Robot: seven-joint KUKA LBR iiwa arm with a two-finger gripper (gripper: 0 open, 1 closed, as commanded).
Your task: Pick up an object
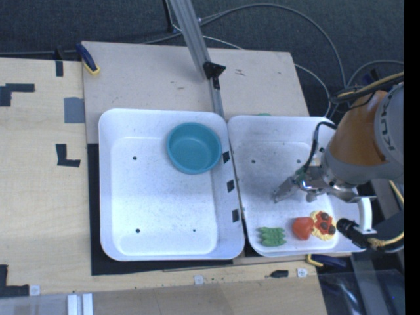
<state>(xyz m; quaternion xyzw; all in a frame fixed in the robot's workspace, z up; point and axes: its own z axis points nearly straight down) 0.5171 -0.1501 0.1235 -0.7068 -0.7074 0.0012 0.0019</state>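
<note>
Hand [287, 190] low over the right bin [262, 140], mid-floor; fingers' spread: cannot tell. Nothing seen between them. Toys along that bin's near edge: red one [302, 228] nearest, yellow one [323, 224] touching it, green one [272, 236] further left. Blue bowl [193, 147] in left bin [125, 176], far side.

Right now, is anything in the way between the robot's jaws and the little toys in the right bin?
Nothing visible blocks them. The gripper hangs over bare floor of the right bin. The green toy, red toy and yellow toy lie along the near edge, with open bin floor between.
</note>
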